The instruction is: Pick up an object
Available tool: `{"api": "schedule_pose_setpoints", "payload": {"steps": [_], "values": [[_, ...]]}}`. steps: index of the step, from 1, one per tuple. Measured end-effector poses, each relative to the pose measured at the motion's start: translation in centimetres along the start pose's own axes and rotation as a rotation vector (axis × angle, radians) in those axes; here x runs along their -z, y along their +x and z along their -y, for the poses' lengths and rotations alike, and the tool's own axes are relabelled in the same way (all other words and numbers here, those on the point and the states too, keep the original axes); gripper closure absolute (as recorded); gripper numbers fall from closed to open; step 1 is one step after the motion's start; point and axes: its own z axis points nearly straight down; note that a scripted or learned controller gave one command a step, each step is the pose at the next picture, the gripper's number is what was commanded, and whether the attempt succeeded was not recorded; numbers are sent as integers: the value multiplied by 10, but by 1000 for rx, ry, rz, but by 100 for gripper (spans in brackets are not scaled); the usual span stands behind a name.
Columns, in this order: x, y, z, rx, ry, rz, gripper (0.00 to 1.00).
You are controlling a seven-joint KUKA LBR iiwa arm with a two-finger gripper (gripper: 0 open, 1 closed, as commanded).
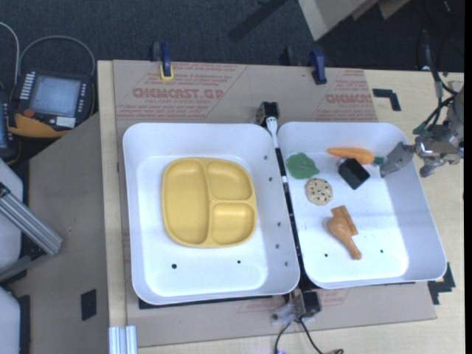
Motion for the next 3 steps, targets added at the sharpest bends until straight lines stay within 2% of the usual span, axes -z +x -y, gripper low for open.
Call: {"api": "schedule_pose_setpoints", "payload": {"steps": [1,3], "values": [[5,0,-2,3,-9,3,0],[-128,-3,-4,1,-2,-1,0]]}}
